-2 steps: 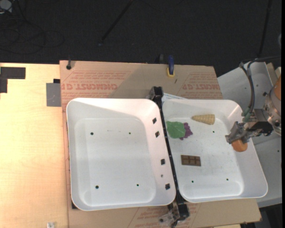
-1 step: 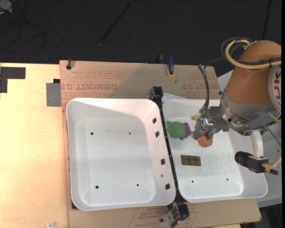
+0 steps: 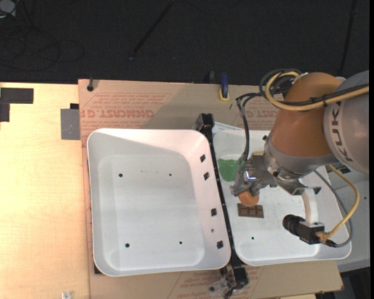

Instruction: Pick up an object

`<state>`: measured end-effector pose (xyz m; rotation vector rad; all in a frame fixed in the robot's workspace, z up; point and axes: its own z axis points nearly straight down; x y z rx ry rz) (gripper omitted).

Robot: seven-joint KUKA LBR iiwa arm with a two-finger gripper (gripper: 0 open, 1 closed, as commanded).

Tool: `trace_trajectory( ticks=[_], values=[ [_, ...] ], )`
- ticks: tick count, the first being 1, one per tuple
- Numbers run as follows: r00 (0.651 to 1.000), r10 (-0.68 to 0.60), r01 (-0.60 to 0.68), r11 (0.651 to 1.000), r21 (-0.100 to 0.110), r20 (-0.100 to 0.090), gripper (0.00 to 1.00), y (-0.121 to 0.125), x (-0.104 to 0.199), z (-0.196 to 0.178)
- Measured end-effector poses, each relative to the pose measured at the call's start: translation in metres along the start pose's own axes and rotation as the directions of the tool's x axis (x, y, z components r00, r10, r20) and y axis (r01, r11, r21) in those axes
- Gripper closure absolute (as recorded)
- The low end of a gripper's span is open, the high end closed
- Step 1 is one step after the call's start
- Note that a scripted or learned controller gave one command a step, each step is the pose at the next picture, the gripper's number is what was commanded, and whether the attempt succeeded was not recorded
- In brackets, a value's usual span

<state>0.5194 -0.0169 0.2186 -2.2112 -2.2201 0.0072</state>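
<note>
The tool (image 3: 248, 189) hangs low in the right bin (image 3: 336, 251), near that bin's left wall, w/ a small orange object (image 3: 249, 199) right at its tip. Whether the orange piece sits between the fingers or just under them can't be told; same for spread vs pressed together, as the wrist hides the gap.

Handling, as a guess: the orange object looks small, rounded and light, prob. stiff plastic or rubber. A rounded body may roll or squirt out of a pinch, so take it across its widest part, fingers either side, low down.

Right bin also holds a flat green piece (image 3: 227, 168) just on the far side of the tool, and a small dark brown rectangular block (image 3: 250, 211) just on the near side of the orange one, close enough to get nudged. The green one looks thin & maybe soft, hard to get under. The block looks stiff w/ flat sides, an easier pinch.

Left bin (image 3: 100, 167): bare white floor w/ a few small dark dots, poss. holes. Both bins sit side by side on the bench (image 3: 31, 198).
</note>
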Motion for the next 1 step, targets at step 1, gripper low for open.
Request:
trace_trajectory(
  ticks=[1],
  values=[
    [1.0, -0.002, 0.002, 1.0, -0.006, -0.001, 1.0, -0.0048, 0.0756, 0.0322]
  ],
)
